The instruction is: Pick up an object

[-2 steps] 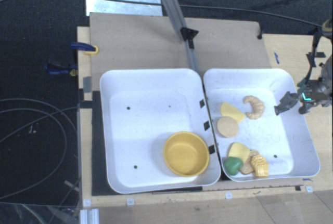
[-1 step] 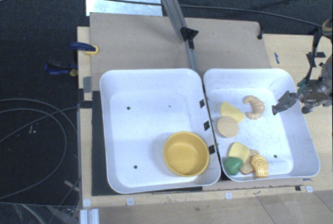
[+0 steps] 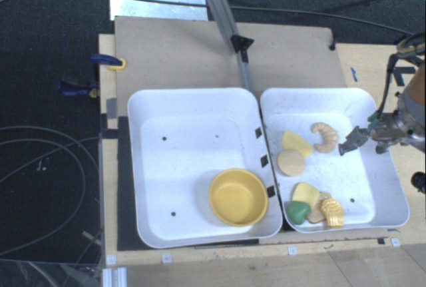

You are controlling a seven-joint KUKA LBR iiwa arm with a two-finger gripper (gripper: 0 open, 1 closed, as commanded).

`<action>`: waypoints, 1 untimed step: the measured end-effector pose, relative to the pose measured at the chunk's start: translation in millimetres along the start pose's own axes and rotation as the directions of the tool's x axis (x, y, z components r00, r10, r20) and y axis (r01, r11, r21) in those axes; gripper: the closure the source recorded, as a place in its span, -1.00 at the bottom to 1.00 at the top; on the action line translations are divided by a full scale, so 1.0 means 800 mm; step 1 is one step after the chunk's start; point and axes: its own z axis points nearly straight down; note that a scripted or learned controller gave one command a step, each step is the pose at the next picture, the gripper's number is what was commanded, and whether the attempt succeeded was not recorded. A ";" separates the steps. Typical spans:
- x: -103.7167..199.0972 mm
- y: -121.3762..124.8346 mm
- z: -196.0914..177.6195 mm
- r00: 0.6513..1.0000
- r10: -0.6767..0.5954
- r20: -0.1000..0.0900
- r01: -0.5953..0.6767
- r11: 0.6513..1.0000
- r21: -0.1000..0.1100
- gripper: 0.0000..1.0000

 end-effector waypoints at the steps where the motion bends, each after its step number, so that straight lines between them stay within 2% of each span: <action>1: 0.000 -0.012 0.070 1.000 0.001 -0.001 -0.001 1.000 0.001 -1.00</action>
